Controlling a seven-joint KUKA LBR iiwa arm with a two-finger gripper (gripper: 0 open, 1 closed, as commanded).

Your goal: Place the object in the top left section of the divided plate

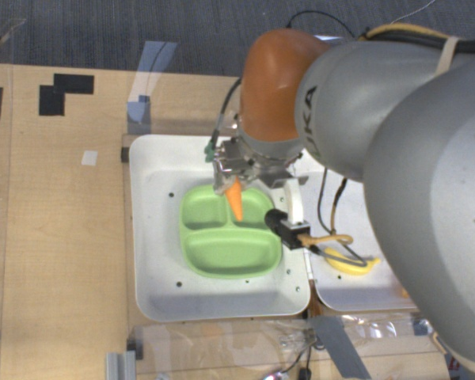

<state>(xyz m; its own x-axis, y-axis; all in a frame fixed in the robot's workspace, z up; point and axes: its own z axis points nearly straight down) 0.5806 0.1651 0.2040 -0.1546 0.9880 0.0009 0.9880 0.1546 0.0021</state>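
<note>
Carrot, small and orange, hangs point down just under the fingers, right over the ridge between the two top sections of the green plate. The fingers look closed on its top end, though the arm hides part of them, so I think the carrot is held. It is not yet set down. It looks ready to drop, a little toward the plate's top left section. The plate is smooth plastic with three dips and round corners. It sits in the left white bin. A yellow banana lies beside the plate in the right bin.
</note>
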